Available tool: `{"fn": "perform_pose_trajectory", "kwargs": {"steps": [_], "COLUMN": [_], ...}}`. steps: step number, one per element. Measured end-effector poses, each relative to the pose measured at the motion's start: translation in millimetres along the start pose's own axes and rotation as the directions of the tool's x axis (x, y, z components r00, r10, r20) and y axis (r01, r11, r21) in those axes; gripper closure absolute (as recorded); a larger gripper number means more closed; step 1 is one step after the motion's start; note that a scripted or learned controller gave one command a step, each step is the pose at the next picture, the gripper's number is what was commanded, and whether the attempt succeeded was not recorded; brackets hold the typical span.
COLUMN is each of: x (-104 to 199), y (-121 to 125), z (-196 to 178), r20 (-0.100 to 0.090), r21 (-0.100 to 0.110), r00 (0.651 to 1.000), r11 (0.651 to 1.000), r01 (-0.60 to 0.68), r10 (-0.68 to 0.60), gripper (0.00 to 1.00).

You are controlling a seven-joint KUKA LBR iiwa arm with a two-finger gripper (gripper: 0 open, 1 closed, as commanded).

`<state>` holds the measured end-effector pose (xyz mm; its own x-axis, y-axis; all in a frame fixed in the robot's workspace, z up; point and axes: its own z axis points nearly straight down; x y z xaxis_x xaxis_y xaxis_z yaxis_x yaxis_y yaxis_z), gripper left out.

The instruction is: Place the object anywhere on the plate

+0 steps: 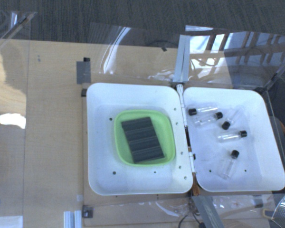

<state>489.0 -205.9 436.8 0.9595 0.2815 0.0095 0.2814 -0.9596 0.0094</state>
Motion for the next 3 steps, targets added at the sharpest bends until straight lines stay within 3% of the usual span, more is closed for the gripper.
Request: {"fn": "perform_pose_trajectory", "kwargs": {"steps": [1,2,3], "x": [-1,0,0], "y": [-1,0,0], "z": [23,0,1], "r20": [0.006,0.000,0.003], "r21": [0.006,0.000,0.001], "r00": [0.997,0.997,0.997], "r11": [0.997,0.997,0.997], "r01": [-0.075,-0.076,-0.074], "r10": [0.075,0.076,0.074], "gripper": [0.00,0.00,0.00]}}
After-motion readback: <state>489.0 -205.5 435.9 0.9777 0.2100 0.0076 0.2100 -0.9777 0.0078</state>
